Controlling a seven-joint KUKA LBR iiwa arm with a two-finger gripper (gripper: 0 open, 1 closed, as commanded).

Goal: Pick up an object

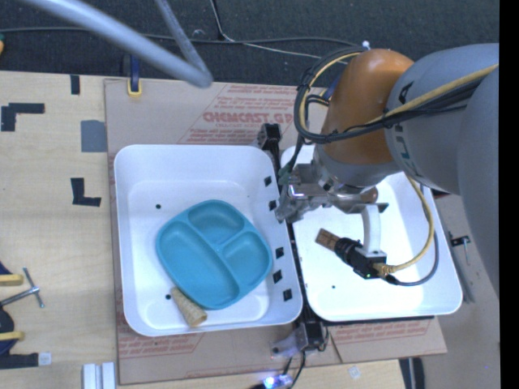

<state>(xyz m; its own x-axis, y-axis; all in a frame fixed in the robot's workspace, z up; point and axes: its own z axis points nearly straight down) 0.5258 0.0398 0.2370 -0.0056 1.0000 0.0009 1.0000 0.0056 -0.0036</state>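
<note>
The big grey arm (422, 112) reaches over the right bin (422, 298). Its hand (296, 201) hangs at the bin's 9 o'clock edge; I cannot tell if it is open. A blue plate (212, 252) lies in the left bin (138, 177), with a cork (187, 306) touching its 7 o'clock edge.

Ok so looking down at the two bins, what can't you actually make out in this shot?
- Gripper, camera view: the wrist and orange band sit over it, so its finger state can't be read.
- Right bin: its upper part is covered by the arm.
- Small brown object in the right bin: too small to identify.
- Tan piece beside the blue divided plate in the left bin: too blurred to name.
</note>
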